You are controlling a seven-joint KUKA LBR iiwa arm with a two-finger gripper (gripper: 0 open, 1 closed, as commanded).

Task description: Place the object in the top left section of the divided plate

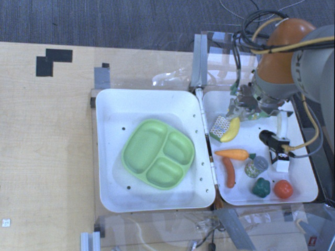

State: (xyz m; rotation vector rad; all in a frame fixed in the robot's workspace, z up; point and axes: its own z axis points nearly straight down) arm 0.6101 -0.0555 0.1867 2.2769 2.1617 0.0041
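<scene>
Pale wooden bench (47, 156) — black markers (51, 60) — dark blue carpet (115, 12) beyond.

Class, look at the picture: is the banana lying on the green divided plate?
No. The banana lies in the right bin, apart from the divided plate.

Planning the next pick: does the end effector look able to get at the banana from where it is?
Probably yes. The end effector hangs just above the banana, whose top looks uncovered; a checkered block touching its left side may crowd one finger.

Light wooden bench (47, 156) under two white bins (112, 140).
</scene>
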